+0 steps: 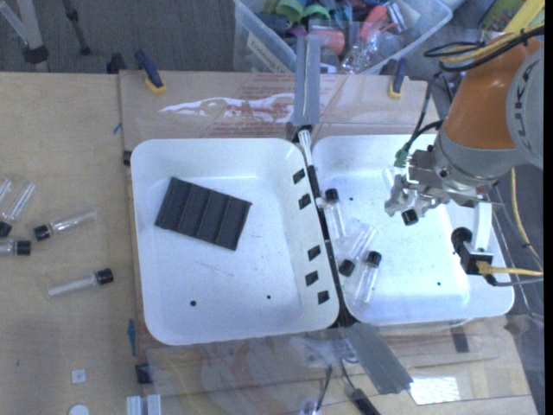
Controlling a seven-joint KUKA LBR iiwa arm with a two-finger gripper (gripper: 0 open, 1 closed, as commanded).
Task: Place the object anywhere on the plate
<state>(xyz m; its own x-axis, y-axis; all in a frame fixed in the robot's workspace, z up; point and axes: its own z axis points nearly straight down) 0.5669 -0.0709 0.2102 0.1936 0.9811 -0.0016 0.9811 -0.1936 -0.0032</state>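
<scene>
Wooden bench (pixel 69 128) carries loose vials at far left, then two white bins side by side. Left bin (pixel 155 309) holds a dark ridged plate (pixel 203 213), lying flat toward its upper left. Right bin (pixel 432 292) holds several clear vials with black caps (pixel 359 271) near the divider. Over that bin's upper right hangs the gripper (pixel 404 204), nothing between its fingers; whether they are spread or closed I cannot tell. This looks like the picking step, not yet achieved. Next, the gripper would need to come down and left onto a vial, since the vials lie near it, toward the divider and lower in view.
</scene>
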